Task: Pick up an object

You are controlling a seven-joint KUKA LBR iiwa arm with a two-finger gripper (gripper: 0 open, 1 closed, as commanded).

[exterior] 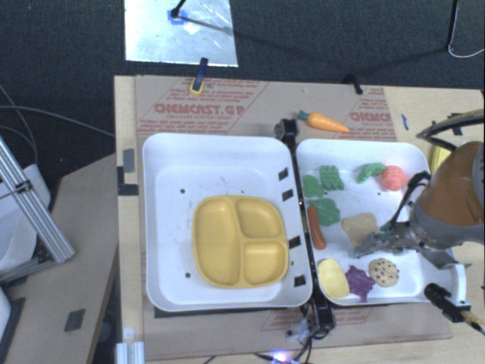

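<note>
The nearest candidate to my pincer (373, 241) is the tan bread-like piece (359, 226), lying flat in the right bin (413, 156) toward its middle, and I judge it the thing to take. My pincer sits low over the bin floor, its tips at the near edge of that piece; whether it is released or clenched I cannot tell, as the metal parts blur together at this slant, and nothing can be seen held. Just nearer lies the cookie (383, 271), and to its left the purple piece (359, 281) and the yellow lemon-like piece (332, 275) in the near-left corner. Left of the tan piece stands the sausage (316, 228) along the bin wall, with green leafy pieces (324, 196) beyond it; the pink piece (392, 178) and a green one (370, 171) lie far off by the back wall. The left bin (163, 158) carries the yellow divided tray (241, 240); a carrot (323, 121) lies outside on the worktop (250, 105). Recommendation: centre over the tan piece, straddle its shorter width, descend squarely, and stay apart from the cookie, since a skewed approach would likely push the piece aside.
</note>
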